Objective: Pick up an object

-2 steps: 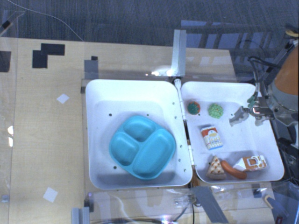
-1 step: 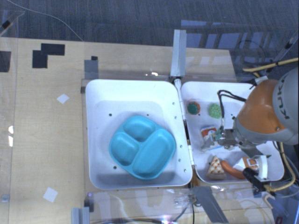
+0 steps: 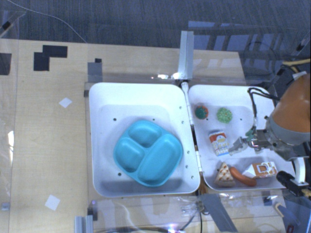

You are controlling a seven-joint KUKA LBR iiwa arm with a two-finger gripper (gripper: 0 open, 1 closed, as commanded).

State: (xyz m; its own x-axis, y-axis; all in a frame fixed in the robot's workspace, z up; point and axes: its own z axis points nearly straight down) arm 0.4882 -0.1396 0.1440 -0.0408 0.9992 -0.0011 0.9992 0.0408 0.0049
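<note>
In the right bin I hover the gripper, fingers spread and holding nothing, just right of the small carton; approach step, next I must descend and close.

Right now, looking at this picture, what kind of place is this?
Probably a robotics lab bench for pick-up trials: a grey arm with an orange band reaches over two shallow white bins, one holding a blue divided plastic plate, the other small toy foods like a green bumpy ball.
</note>
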